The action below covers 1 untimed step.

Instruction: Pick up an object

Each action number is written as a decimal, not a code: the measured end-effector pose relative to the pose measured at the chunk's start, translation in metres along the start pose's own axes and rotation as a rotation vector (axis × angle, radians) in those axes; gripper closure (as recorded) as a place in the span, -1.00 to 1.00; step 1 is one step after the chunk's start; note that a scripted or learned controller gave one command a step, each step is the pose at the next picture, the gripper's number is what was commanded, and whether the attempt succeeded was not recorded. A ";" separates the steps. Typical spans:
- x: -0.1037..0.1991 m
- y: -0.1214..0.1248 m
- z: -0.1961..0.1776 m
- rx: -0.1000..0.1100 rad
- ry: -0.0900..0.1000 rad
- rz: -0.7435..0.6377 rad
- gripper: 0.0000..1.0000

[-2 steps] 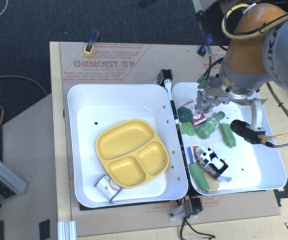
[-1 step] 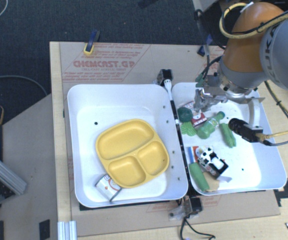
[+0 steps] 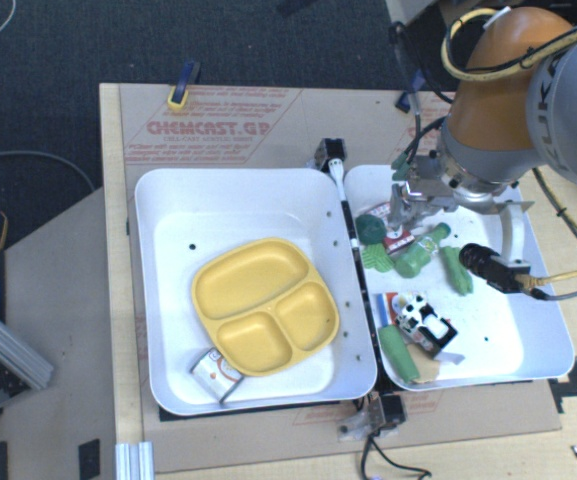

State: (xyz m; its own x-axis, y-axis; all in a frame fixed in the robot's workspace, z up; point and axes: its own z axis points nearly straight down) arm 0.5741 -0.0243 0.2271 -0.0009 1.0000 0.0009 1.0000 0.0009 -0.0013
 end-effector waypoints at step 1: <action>-0.002 0.014 0.013 -0.002 -0.002 0.000 1.00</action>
